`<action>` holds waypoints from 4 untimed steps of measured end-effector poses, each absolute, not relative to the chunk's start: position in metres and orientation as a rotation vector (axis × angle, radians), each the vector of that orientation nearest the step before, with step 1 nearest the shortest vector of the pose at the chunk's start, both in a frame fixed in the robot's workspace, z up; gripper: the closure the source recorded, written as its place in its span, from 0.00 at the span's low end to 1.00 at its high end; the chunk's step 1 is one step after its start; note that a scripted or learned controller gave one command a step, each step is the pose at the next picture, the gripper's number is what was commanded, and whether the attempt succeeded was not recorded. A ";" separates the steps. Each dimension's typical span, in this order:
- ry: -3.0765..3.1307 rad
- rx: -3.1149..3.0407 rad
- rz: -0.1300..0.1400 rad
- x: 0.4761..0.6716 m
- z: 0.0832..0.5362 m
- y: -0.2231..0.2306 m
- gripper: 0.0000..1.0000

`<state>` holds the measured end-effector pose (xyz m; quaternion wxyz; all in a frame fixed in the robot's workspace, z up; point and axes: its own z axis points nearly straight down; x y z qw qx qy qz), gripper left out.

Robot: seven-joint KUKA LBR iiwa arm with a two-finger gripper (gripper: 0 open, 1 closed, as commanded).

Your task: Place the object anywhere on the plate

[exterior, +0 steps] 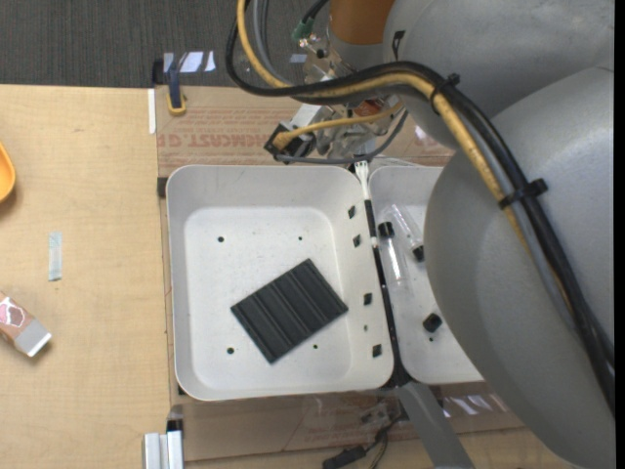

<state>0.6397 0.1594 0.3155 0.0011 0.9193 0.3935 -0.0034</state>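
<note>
I am reaching over the right bin (410,360); my end effector's state I cannot tell. I am aiming squarely for the dark ribbed plate (289,310).

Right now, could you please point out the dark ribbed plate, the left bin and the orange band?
plate (289,310), camera view, middle of its ribbed top.
left bin (256,178), camera view, far rim.
orange band (369,6), camera view, its front face.

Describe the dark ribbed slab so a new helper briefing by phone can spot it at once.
Start at the left white bin, the one beside the tan bench top. On its floor, slightly below the middle, lies the dark ribbed slab, a flat charcoal rectangle turned at a slant. Its parallel grooves and dark colour set it apart from the tiny black dots on the white floor around it.
</note>
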 end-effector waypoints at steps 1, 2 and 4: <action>1.729 2.622 -0.009 0.586 0.357 0.115 1.00; 2.025 2.402 -0.008 0.529 0.362 0.080 1.00; 2.886 1.247 -0.004 0.484 0.190 0.114 1.00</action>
